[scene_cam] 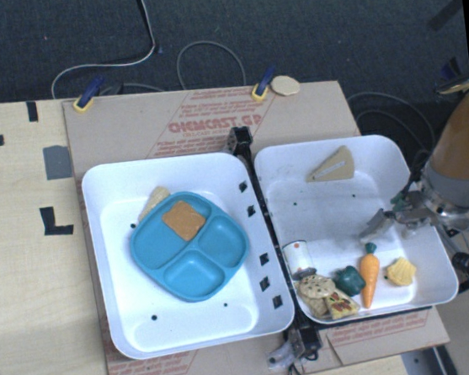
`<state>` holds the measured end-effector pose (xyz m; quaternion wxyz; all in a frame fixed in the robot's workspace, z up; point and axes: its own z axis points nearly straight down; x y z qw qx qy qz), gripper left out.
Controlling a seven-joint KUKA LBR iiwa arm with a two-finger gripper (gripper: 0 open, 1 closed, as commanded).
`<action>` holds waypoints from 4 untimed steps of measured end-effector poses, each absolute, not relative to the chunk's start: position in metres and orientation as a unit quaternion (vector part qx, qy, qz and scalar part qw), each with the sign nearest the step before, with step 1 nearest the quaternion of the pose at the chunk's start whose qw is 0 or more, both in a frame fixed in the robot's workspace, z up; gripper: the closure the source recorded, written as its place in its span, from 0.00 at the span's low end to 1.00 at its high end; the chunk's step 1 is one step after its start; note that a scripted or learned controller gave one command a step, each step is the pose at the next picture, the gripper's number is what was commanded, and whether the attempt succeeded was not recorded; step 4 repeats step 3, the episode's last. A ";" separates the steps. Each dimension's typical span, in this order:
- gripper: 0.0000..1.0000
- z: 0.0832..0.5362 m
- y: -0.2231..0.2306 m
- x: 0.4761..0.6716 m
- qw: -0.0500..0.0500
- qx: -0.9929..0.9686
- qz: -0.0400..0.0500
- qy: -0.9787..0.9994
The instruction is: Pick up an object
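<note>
Leftmost, the counter carries the left bin, which holds a blue divided plate with a tan square of toast in its upper compartment; a pale wedge pokes out from under the plate's upper left rim. Next, the right bin holds a pale cheese-like wedge near its far wall, well apart from a cluster along the near wall: a small white cylinder, a speckled cookie, a patterned piece just beside it, a teal block, an orange carrot lying roughly upright in view, and a yellow lump. The claw hangs over the right half of this bin, just above the carrot's green tip; fingers look spread and nothing sits between them, so released, though the view is small. Judgement: the carrot is the nearest candidate. It is likely a light, stiff plastic toy with a smooth tapered body, prone to slipping out toward the thin end. Best hold is across the thick upper half, fingers closing on its sides. The teal block touches or nearly touches its left side, which may crowd one finger.
</note>
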<state>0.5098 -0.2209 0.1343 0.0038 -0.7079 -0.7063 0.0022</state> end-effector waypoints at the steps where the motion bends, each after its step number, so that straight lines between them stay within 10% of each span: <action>1: 0.00 0.084 -0.165 0.501 -0.003 -0.706 0.000 -0.708; 2: 1.00 0.097 -0.168 0.503 -0.006 -0.708 0.000 -0.707; 3: 1.00 0.189 -0.061 0.503 -0.001 -0.703 -0.004 -0.712; 4: 1.00 0.189 -0.061 0.503 -0.001 -0.703 -0.004 -0.712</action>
